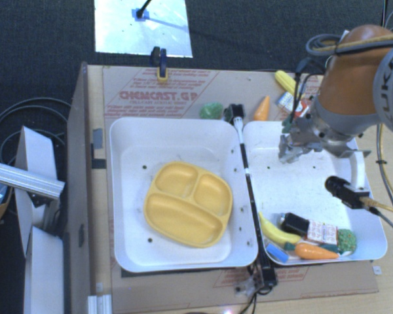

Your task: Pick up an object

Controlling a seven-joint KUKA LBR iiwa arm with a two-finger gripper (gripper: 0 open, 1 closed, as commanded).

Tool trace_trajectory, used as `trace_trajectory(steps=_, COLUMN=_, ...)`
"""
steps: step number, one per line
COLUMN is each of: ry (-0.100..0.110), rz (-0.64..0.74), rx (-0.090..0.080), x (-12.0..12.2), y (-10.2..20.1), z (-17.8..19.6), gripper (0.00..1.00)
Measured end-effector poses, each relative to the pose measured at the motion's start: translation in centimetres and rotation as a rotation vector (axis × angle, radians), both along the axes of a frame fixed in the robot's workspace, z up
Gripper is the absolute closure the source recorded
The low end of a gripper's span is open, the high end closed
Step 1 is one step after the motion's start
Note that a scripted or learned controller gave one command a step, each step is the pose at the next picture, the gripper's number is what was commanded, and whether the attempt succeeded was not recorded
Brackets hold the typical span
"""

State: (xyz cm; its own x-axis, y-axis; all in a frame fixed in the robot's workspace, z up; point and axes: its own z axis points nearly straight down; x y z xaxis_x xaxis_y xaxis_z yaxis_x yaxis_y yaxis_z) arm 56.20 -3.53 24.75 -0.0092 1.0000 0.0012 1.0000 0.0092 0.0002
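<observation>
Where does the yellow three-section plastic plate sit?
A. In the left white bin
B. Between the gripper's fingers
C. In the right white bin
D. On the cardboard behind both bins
A: the yellow three-section plastic plate lies flat on the floor of the left white bin, apart from the gripper over the right white bin.

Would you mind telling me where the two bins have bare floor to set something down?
Right bin: bare middle, between gripper and the crowded near edge with banana and carrot. Left bin: a bare margin around the yellow tray, widest at the far side.
</observation>
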Motion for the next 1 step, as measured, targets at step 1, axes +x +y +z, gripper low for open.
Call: trace_trajectory(steps=1, ry=-0.005, rz=0.003, rx=0.001, x=5.29, y=8.17, z=-2.29, gripper=1.00)
